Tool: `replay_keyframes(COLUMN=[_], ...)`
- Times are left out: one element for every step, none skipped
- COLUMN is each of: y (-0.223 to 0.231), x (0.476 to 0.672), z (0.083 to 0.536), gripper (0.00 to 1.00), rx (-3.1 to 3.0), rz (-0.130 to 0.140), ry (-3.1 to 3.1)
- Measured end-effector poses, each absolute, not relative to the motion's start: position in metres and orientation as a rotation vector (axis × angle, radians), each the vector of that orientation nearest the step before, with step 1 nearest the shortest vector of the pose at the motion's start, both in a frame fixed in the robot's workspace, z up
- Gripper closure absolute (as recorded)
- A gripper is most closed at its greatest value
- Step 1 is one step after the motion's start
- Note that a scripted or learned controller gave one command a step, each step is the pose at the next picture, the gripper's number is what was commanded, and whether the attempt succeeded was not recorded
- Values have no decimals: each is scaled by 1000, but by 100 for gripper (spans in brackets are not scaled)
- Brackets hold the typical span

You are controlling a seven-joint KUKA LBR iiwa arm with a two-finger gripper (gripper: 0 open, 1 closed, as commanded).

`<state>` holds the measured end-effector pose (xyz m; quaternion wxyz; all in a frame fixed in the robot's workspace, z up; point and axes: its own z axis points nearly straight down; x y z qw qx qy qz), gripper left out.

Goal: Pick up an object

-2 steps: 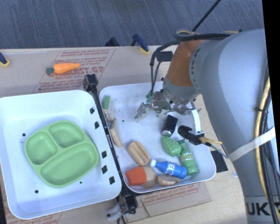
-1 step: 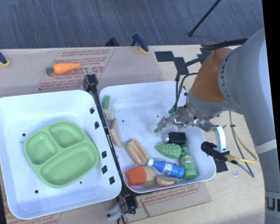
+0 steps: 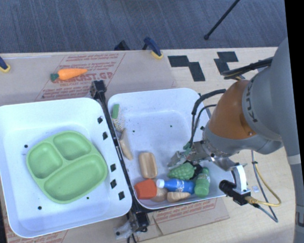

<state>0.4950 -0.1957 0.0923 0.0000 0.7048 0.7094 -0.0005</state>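
My gripper [image 3: 184, 158] is low in the right bin [image 3: 155, 104], near its front right corner, just above a bumpy green toy [image 3: 181, 172]. Around that toy lie a blue bottle [image 3: 177, 185], a green bottle [image 3: 202, 184], a red block [image 3: 145, 189] and a tan piece [image 3: 177, 196]. A tan bun-shaped toy [image 3: 148, 164] lies a little to the left. The wrist and orange band hide the gripper's far side.
A pale stick-shaped toy [image 3: 125, 146] and a small green item [image 3: 115, 112] lie along the right bin's left wall. The left bin [image 3: 6, 123] holds a green divided plate [image 3: 66, 165]. A toy carrot [image 3: 67, 74] rests on the cardboard behind the bins.
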Motion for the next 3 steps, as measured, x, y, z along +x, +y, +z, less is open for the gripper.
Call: replay_keyframes(y=[-117, -118, -49], x=[478, 479, 480], z=[93, 103, 224], gripper=[0, 100, 100], rx=[2209, 2205, 2215], rz=[4, 2, 0], ry=[2231, 2236, 2231])
